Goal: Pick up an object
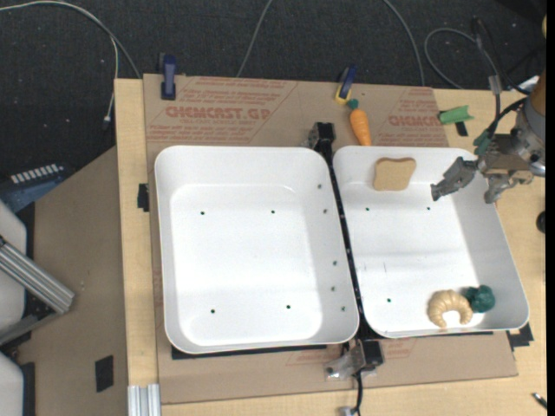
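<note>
Camera view is showing the tool [473, 183] hovering at the right bin's [416, 258] upper right, metal fingers spread and released; a tan bread-shaped slice [394, 174] is lying upper centre, a curled beige croissant [451, 308] touching a green lump [479, 298] lower right

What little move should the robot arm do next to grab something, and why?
Probably slide left toward the flat tan bread-slice toy. The open end effector holds nothing and hangs over the right white bin's top right corner, and that slice lies nearest, alone. The cream croissant toy and small green toy sit farther off, touching.
</note>
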Tool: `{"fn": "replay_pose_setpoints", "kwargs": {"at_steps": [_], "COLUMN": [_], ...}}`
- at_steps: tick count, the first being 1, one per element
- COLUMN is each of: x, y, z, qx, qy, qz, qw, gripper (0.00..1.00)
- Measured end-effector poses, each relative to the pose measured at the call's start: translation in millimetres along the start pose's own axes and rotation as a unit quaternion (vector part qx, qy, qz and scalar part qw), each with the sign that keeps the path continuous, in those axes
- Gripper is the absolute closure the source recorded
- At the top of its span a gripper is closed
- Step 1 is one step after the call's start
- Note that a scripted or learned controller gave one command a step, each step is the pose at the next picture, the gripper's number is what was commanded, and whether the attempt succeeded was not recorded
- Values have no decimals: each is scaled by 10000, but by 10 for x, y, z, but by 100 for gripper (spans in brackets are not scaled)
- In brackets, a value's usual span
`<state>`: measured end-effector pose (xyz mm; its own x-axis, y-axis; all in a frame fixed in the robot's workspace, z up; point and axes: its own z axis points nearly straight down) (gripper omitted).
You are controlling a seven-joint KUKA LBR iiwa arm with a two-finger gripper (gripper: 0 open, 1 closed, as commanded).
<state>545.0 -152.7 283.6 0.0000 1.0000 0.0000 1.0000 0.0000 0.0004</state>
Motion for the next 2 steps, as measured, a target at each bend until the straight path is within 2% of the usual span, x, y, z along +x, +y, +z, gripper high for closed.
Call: {"fn": "replay_pose_setpoints", "kwargs": {"at_steps": [1,2], "x": [-433,-638], "y": [418,678], "z": [928,1770], "qx": [15,38], "qy": [0,9], "qz": [6,4], "qw": [10000,10000], "gripper": [0,0]}}
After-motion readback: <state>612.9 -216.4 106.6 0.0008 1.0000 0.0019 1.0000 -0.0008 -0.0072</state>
